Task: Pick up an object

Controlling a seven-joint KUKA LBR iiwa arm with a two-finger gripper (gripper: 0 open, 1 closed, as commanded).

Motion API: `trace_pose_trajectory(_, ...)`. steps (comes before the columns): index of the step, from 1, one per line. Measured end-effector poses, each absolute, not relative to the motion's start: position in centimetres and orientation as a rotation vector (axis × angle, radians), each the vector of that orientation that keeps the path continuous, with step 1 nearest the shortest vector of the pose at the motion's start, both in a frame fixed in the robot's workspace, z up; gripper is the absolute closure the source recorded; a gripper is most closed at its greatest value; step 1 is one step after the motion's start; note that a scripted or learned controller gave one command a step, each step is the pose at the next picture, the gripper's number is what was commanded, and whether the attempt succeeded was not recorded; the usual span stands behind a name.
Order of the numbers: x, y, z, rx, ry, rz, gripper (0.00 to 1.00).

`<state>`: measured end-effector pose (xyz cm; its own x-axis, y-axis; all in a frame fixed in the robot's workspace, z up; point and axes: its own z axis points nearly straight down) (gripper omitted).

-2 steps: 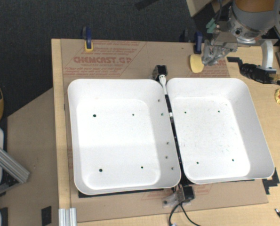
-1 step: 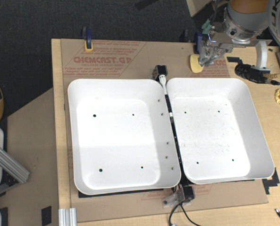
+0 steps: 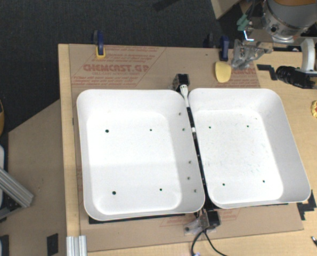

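Nearest the camera: loose black cable (image 3: 201, 244) trailing off the front edge of the brown cardboard-covered bench (image 3: 67, 121). Then the two shallow white plastic bins side by side, left bin (image 3: 94, 196) and right bin (image 3: 291, 175), just a few dark dots on their floors, nothing to grab in either. Black clip (image 3: 180, 81) at the far end of the seam between them.

Further back, past the right bin's far rim: small pale yellow rounded lump (image 3: 222, 71) lying on the cardboard, outside both bins. Looks like the only candidate for the pick. Long axis roughly up-down in the view, hard to be sure at this size.

Two-finger gripper (image 3: 242, 57) on the grey arm hovering just beside it, lump just to the view's left and a touch nearer the camera. Nothing visibly between the fingers; spread or pinched, can't tell.

Printed on the cardboard in red: "CHEMCAST", then something like "G P". More red print by the lump, unreadable.
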<state>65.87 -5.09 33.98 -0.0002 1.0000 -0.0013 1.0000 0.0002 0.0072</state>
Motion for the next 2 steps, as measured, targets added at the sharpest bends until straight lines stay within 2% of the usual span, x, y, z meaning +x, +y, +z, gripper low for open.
trace_pose_trajectory(1,64.6,4.6,23.8,2.219,2.240,-0.009,1.00)
trace_pose_trajectory(2,66.1,9.7,35.8,2.207,2.222,0.021,1.00)
